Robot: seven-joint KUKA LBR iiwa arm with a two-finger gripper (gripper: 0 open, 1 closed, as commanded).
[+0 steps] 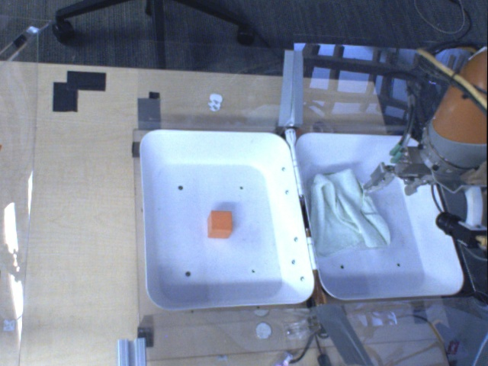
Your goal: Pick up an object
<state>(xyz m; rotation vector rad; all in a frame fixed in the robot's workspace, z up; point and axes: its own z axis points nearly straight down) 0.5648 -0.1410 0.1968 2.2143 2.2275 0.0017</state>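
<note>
A small orange cube sits near the middle of the left bin. A crumpled pale green cloth lies in the left half of the right bin. My gripper hangs low over the right bin, just right of the cloth's upper edge. It is open, with nothing between its fingers. One fingertip is at the cloth's right edge; whether it touches the cloth I cannot tell.
The grey arm with its orange band reaches in over the right bin's far right corner. A metal divider runs between the bins. Cables hang by the right rim.
</note>
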